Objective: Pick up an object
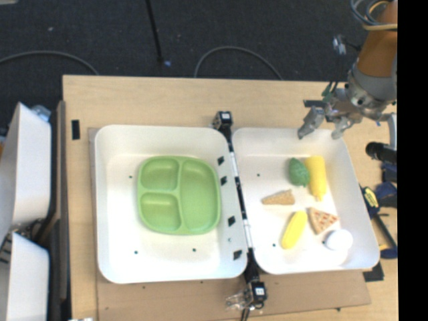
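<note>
Above the far right corner of the right bin [358, 246] hangs the gripper [322, 127], its jaws apart and holding nothing. Below it in that bin lie a green broccoli-like piece [298, 171] touching a corn cob [317, 176], a tan wedge [279, 197], a banana [293, 229], a pizza slice [323, 219] and a white ball [338, 240]. A green divided plate [178, 194] sits in the left bin [114, 246] on the table [167, 99].

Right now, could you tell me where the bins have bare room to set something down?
Right bin: bare floor between its left wall and the cone. Crowded around broccoli, corn, banana, pizza slice. Left bin: only margins around the green tray.
</note>
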`<state>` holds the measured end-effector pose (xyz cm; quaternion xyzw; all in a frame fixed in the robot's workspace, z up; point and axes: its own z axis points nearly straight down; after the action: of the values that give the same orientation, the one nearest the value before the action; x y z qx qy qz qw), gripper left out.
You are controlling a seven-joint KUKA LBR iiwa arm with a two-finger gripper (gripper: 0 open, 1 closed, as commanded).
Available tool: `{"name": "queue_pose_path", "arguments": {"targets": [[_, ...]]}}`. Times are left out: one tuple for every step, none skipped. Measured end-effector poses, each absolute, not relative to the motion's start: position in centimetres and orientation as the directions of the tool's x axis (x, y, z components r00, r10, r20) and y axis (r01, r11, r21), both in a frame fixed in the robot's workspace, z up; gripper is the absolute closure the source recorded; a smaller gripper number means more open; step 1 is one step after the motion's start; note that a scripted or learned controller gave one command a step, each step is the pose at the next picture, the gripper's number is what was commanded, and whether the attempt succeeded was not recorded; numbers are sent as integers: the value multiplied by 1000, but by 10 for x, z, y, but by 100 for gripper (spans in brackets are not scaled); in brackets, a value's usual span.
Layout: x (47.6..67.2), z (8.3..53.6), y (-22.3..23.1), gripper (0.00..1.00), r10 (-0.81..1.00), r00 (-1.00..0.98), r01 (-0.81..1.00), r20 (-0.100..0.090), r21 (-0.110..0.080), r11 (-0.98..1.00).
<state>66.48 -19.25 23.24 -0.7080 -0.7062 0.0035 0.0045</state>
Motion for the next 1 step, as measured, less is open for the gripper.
{"name": "queue_pose_path", "arguments": {"targets": [[668, 241, -192, 0, 1000, -1, 1000, -2, 2, 1]]}}
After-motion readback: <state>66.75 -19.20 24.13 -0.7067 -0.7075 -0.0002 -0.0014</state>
